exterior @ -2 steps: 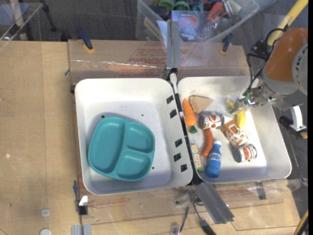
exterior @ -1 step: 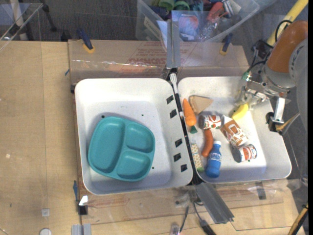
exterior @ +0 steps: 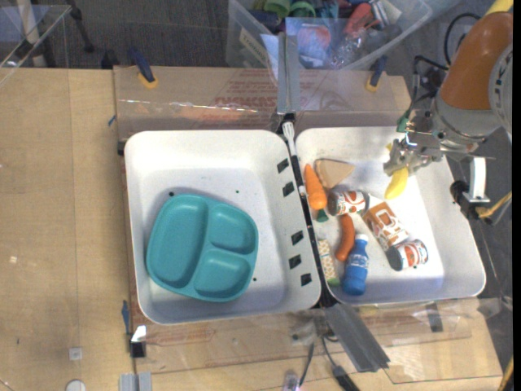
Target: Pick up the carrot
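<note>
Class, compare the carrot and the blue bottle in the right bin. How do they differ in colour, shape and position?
The carrot is orange with a green end; the blue bottle is blue with a white cap. The carrot tapers, while the bottle is stubby with a narrow neck. The carrot lies at the bin's left wall, further back; the bottle lies nearer the front. Both lie on their sides in the right bin, apart from the gripper.
</note>
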`<state>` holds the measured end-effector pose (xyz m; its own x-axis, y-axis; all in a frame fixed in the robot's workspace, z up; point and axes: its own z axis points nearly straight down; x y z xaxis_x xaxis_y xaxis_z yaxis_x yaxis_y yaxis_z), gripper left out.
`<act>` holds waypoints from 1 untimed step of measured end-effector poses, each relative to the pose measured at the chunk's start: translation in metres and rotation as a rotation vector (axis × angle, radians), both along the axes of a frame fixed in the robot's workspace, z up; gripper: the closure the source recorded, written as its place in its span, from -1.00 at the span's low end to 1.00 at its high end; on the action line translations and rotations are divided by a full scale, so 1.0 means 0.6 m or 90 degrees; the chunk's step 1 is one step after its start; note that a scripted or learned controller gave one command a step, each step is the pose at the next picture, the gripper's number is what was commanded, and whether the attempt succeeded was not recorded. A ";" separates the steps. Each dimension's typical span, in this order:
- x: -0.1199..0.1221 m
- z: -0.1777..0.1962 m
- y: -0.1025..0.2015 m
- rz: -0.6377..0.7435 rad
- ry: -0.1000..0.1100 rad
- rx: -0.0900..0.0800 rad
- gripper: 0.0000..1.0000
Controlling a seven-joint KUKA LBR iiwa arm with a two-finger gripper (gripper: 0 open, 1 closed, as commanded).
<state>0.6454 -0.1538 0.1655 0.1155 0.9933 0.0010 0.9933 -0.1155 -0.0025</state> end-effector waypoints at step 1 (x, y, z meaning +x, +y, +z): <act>-0.094 -0.125 -0.031 -0.135 -0.007 -0.001 1.00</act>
